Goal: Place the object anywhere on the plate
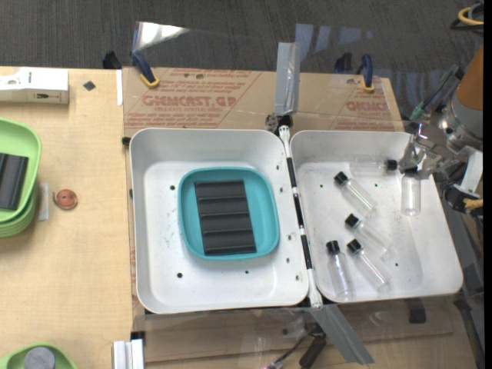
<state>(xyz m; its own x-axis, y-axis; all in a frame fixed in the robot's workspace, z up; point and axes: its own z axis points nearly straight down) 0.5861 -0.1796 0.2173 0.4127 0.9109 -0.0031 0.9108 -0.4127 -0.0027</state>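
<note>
Clear plastic vials (356, 197) with black caps litter smooth white bin (434, 279).

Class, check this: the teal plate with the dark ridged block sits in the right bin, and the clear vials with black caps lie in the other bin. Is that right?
Not quite. The camera view shows the teal plate with its dark ridged block in the left bin; the clear vials lie in the right bin.

Red print on the brown cardboard sheet (201, 98) behind the left bin (150, 229), at twelve o'clock from it, reads roughly "GHEMCAST", followed by letters too blurred to read. Part of the same red print shows on the cardboard (367, 106) at twelve o'clock from the right bin (442, 275), unreadable.
</note>
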